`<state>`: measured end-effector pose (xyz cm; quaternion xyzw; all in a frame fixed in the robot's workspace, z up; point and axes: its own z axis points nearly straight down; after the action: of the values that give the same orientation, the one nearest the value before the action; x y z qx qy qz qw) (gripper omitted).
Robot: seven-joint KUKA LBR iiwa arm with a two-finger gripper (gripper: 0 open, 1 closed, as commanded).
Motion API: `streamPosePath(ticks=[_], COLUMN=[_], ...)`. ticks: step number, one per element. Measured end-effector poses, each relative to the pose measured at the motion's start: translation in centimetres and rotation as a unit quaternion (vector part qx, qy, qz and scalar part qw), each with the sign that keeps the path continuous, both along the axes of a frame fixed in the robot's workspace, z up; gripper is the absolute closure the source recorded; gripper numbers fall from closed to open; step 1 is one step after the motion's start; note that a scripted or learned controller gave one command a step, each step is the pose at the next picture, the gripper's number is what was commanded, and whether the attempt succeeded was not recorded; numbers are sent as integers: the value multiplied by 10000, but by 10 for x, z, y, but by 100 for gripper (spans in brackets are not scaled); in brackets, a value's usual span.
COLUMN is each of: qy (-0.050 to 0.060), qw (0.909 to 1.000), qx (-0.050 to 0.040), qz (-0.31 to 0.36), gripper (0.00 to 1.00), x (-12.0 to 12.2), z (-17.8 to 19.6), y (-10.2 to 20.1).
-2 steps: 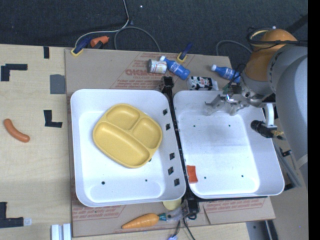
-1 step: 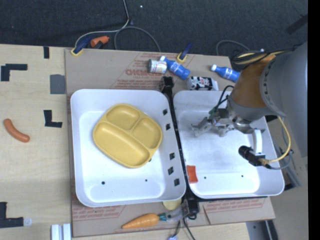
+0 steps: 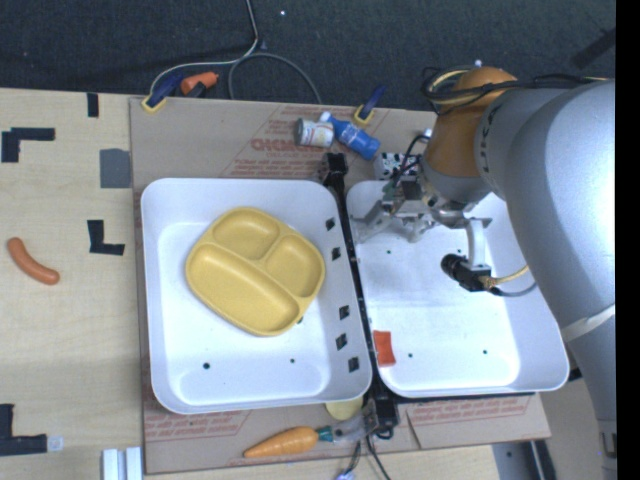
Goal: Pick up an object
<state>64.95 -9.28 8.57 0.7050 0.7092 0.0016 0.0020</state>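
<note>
Red print on cardboard sheet (image 3: 262, 140) under the bins, upper middle of frame, too blurred to read. No other legible text, labels, numbers.

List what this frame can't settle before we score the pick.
- Gripper: camera view, fingers too small and cluttered against the right bin to read.
- Right bin's far corner: camera view, covered by the arm.
- Yellow object at the near bin edges: mostly hidden by them, unidentifiable.

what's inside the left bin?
The left bin holds one yellow divided plate, lying flat and slightly angled. Whatever sits beneath the plate is covered.
</note>
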Motion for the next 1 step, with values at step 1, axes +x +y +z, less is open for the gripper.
streamPosePath(ticks=[1], qy=[22], qw=[10000], qx=[4], qz=[-15], gripper=[0], x=[18], z=[1], y=[-6])
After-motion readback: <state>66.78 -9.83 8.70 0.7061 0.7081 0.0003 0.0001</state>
